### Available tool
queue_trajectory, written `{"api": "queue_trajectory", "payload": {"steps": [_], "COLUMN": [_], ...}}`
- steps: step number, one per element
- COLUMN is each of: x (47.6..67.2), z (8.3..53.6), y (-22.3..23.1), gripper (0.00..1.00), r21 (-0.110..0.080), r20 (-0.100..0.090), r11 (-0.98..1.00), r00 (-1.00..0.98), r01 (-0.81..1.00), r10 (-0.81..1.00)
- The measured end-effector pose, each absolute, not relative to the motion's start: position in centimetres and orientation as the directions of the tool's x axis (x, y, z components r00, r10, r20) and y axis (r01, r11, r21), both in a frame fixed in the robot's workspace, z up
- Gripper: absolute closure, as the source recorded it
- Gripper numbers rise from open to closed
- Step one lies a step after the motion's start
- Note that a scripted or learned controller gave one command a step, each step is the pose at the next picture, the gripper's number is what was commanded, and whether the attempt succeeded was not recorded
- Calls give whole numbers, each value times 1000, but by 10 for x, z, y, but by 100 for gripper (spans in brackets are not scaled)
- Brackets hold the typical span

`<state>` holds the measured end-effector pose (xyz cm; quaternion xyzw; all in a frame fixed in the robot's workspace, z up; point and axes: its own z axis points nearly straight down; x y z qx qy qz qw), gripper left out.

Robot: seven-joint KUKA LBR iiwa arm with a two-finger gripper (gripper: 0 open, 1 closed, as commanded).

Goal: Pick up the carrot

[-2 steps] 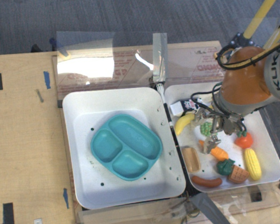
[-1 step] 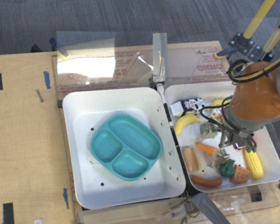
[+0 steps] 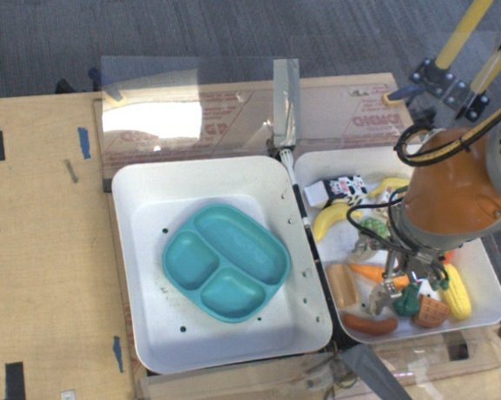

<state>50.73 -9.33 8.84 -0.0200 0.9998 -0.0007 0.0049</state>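
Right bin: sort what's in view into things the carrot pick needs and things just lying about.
For the job:
- carrot, orange, lying in the right bin
- gripper, low over the toys beside the carrot

Lying about:
- banana
- corn cob
- sausage
- bread piece
- black-and-white carton
- teal divided plate in the left bin
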Motion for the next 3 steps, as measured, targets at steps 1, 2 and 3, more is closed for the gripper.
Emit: {"api": "queue_trajectory", "payload": {"steps": [1, 2, 3], "x": [505, 506, 619], "z": [88, 99, 190], "y": [-93, -93, -76], "gripper": [0, 100, 100], "r21": [-3, -5, -8], "r20": [-11, -10, -13], "r11": [906, 906, 793], "r00": [-906, -906, -793], "r01": [-423, -423, -609], "r10": [-423, -423, -609]}}
